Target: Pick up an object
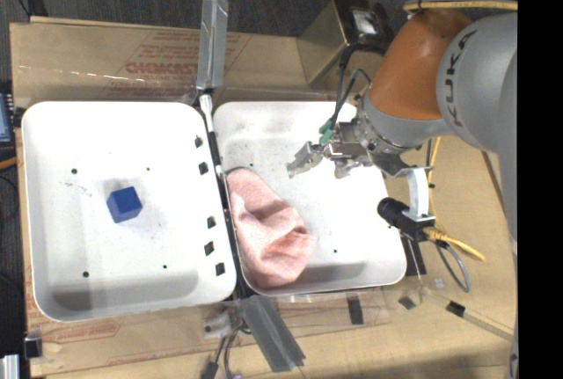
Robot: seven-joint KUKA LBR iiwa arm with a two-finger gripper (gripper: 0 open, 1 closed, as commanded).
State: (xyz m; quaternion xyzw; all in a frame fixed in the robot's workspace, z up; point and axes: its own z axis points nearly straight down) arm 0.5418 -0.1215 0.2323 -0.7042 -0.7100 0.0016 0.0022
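Bench (79, 61): brown cardboard top with red print, showing behind and below the bins.
Left bin (158, 157): shallow, white, resting on the bench; a blue cube (125, 203) sits on its floor, left of centre.
Right bin (273, 127): shallow, white, just beside the left bin; a crumpled pink cloth (268, 232) lies in its near-left corner against the shared wall.

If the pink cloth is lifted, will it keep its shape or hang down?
The pink cloth lies crumpled with soft folds, so it probably droops when lifted. It looks thin, so likely light. Pushed, it would likely bunch up, not slide.
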